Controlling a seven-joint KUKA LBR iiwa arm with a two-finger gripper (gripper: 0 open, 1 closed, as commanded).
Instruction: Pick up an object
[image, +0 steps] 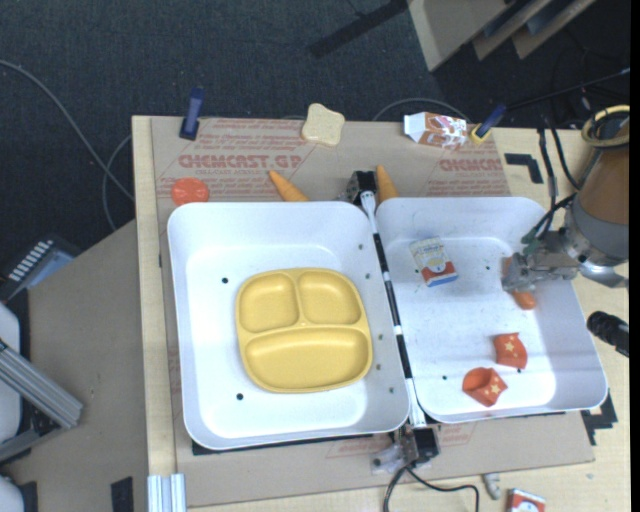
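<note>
Right white bin (560, 385): gripper (527, 278) low at its right wall, small orange piece (524, 297) directly beneath, touching the tips; jaw state cannot be told.

Looks like a robotics lab setup, not anybody's kitchen.

The surface (250, 150) is a board covered in brown protective paper printed with "CHEMCAST GP", sitting on dark carpet (150, 60) with loose cables (60, 110) trailing across it. Two shallow white bins, the left bin (200, 300) and the right bin (560, 370), are clamped side by side with wiring running out at the front edge. A grey robot arm (600, 215) reaches in from the right, and aluminium framing (40, 385) pokes in at the lower left. Toy food bits (322, 123) lie scattered along the board's far edge.
</note>
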